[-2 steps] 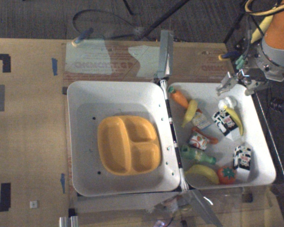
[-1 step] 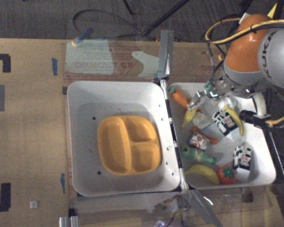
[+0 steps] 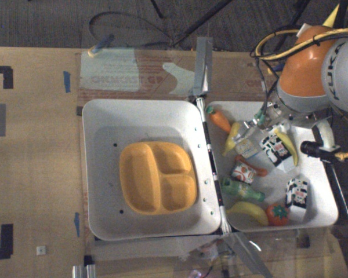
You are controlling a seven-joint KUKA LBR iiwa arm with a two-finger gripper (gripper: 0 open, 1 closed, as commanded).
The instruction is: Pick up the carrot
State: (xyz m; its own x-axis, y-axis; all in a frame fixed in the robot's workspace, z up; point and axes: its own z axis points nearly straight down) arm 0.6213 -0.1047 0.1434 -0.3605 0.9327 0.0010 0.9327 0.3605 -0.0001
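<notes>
The carrot (image 3: 219, 120), orange with a green top, lies in the far left corner of the right bin (image 3: 325, 210), next to the divider. My gripper (image 3: 247, 142) hangs below the orange-banded wrist, a short way to the right of the carrot and nearer the camera. It sits over a yellow banana (image 3: 231, 138) that lies between it and the carrot. Nothing is seen held in it.
The right bin also holds a second banana (image 3: 287, 145), two black-and-white cartons (image 3: 274, 147) (image 3: 297, 192), a small can (image 3: 242, 172), a green bottle (image 3: 242, 190), a third banana (image 3: 247, 212) and a tomato (image 3: 278, 214). The left bin (image 3: 98, 126) bears a yellow divided tray (image 3: 158, 176).
</notes>
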